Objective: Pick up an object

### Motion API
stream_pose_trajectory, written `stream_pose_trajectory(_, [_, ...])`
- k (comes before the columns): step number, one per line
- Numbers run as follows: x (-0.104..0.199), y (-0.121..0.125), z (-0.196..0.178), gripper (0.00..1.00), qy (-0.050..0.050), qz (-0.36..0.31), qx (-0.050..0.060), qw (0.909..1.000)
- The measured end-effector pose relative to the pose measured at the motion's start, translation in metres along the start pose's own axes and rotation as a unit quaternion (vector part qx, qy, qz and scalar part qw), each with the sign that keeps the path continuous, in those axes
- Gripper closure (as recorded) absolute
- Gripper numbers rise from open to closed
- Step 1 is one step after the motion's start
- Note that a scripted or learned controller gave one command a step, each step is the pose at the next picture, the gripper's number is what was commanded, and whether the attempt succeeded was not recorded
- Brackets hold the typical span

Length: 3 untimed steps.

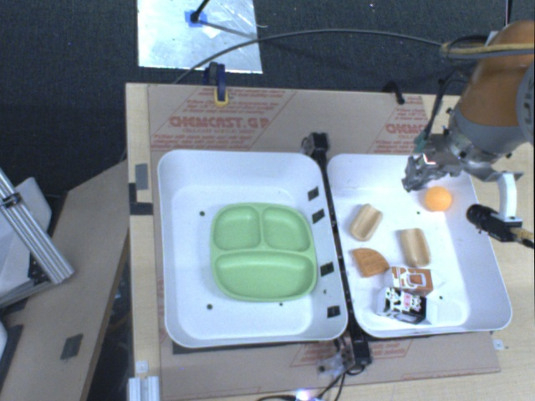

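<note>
Over the far right corner of the right shallow white bin (481, 303) my hand (418, 176) hangs low, and I cannot tell its state from this angle. Just beside it, toward the right, a small orange ball (438, 199) lies on the bin floor, apart from me. Nearer the middle lie two tan bread-like rolls (365, 221) (414, 246), an orange-brown wedge (369, 261) and a small printed carton (407, 295). In the left shallow white bin (180, 224) on the desk (276, 111) rests a green three-compartment plastic plate (263, 251).
</note>
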<state>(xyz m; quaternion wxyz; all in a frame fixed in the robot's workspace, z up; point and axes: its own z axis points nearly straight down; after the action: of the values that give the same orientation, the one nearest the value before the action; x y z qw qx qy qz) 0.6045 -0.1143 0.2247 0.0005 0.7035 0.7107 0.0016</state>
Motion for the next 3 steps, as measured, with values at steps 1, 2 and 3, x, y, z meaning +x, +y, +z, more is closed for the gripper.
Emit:
stream_pose_trajectory(1, [0.059, -0.002, -0.009, 1.00, 0.000, 0.000, 0.000, 1.0000])
stream_pose_trajectory(2, [0.113, -0.008, -0.018, 1.00, 0.000, 0.000, 0.000, 1.0000])
stream_pose_trajectory(3, [0.162, -0.018, -0.004, 1.00, 0.000, 0.001, 0.001, 1.0000])
